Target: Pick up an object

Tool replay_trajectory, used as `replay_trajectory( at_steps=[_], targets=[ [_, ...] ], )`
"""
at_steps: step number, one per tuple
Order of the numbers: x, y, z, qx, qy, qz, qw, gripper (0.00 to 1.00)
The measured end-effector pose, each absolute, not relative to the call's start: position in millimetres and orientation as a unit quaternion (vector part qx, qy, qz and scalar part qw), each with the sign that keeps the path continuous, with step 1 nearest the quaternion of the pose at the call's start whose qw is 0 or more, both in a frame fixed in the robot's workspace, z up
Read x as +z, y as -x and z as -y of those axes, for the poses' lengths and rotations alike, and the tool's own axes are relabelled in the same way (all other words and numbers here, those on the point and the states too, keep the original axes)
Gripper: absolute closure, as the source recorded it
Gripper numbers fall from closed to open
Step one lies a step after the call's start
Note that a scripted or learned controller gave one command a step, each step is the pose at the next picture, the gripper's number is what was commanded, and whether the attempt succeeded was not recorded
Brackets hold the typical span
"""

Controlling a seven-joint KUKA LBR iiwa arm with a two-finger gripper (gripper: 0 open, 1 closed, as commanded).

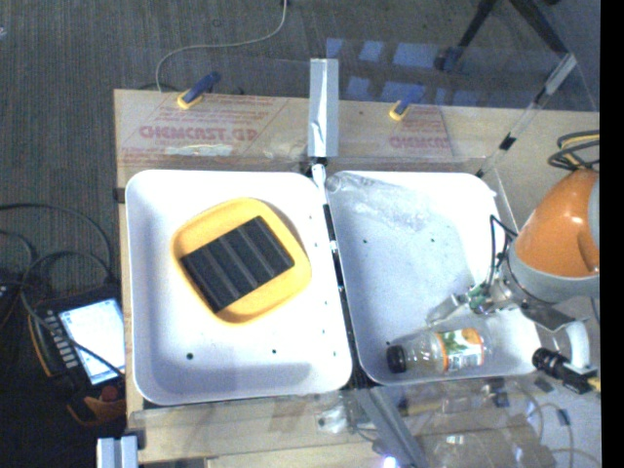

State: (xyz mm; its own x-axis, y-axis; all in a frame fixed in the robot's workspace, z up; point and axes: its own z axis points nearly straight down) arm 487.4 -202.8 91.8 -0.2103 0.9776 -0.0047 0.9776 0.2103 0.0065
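Likely the bottle (441, 351), lying flat in the right bin (409, 252), is light, slick, prone to rolling; grasp mid-body. Gripper (478, 300) state: cannot tell

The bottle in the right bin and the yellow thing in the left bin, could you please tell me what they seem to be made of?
The bottle looks like clear glossy plastic: see-through body, dark cap, printed label. The yellow thing looks like smooth moulded plastic, with a dark ribbed panel, perhaps rubber.
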Motion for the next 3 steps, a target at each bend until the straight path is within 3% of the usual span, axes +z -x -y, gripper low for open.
replay_trajectory(
  at_steps=[1, 2, 3],
  targets=[
    [102.4, -490.9, 200.4, 0.0048, -0.628, -0.778, 0.006, 1.00],
    [202.7, -513.5, 132.5, 0.0002, -0.618, -0.787, 0.000, 1.00],
    [202.6, -513.4, 132.4, 0.0002, -0.618, -0.787, 0.000, 0.00]
  ],
)
